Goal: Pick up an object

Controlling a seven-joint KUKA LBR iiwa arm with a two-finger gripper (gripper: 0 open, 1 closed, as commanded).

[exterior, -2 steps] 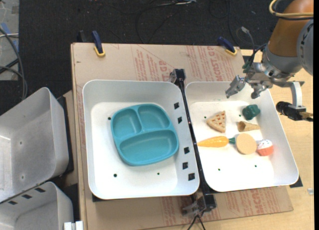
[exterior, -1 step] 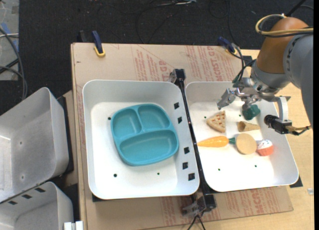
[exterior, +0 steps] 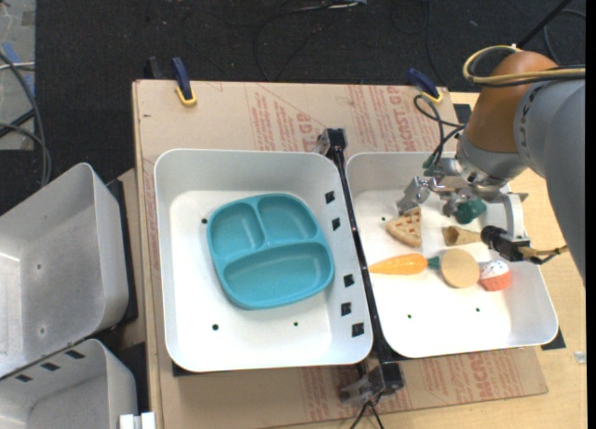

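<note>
My gripper (exterior: 458, 202) hangs low over the back of the right bin (exterior: 531, 329), among the toy foods. A tan pizza-like wedge (exterior: 406, 227) lies just to its left. A small brown piece (exterior: 452, 234) rests right under it. In front of it lie an orange carrot (exterior: 399, 265), a round tan disc (exterior: 458, 268) and a red and white piece (exterior: 496, 275). Something teal (exterior: 471, 207) shows at the gripper's body; I cannot tell whether it is a toy or part of the tool.
The left bin (exterior: 177, 325) holds a blue divided plate (exterior: 270, 250). A black divider with clamps (exterior: 349, 232) runs between the bins. Cables (exterior: 438, 115) loop by the wrist. More white bins (exterior: 56, 250) stand off the bench at the left.
</note>
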